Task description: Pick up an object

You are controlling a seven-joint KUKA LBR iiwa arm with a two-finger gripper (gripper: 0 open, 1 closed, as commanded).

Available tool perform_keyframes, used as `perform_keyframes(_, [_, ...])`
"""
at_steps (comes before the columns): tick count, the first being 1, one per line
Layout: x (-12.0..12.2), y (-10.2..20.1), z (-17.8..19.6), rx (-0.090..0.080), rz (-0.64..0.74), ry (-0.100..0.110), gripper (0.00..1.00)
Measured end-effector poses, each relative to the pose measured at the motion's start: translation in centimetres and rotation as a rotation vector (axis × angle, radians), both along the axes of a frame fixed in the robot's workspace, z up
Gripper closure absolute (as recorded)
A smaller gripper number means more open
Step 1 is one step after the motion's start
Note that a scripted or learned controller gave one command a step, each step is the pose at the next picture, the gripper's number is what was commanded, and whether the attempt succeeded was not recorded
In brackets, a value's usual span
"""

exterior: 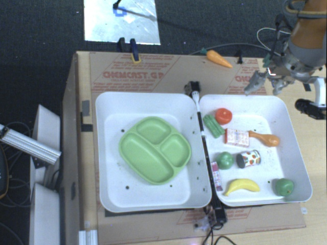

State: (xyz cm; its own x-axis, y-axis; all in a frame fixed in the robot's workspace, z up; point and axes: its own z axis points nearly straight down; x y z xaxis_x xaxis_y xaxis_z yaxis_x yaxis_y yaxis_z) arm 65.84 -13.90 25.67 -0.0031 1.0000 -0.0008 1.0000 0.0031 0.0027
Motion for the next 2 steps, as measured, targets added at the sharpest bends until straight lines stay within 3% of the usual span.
perform_keyframes(1, [1.0,4.7,-10.9,0.001,0.002,0.003,0.0])
perform_keyframes(2, [1.0,1.5,-17.3,0.0,-0.002,0.003,0.0])
